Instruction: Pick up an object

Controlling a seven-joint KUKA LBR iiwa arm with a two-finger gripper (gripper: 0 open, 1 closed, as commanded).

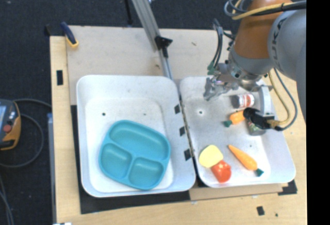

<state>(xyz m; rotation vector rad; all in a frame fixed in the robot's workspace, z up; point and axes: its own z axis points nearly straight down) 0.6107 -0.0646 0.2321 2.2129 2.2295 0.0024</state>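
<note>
Camera view: the hand [212, 90] hovers, grip state indiscernible, nothing lifted; the small carrot [235, 118] lies just beside it, ungrasped.

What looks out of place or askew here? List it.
Nothing is spilled or visibly damaged. The blue divided plate lies askew in the left bin, skewed to its walls. In the right bin, the carrot, yellow piece and red piece lie loosely scattered.

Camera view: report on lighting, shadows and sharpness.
Camera view: even, soft lighting; right bin looks bright white with faint shadows under the long carrot and the arm; blue tray crisp; gripper area slightly soft, small parts hard to resolve; dark floor underexposed.
</note>
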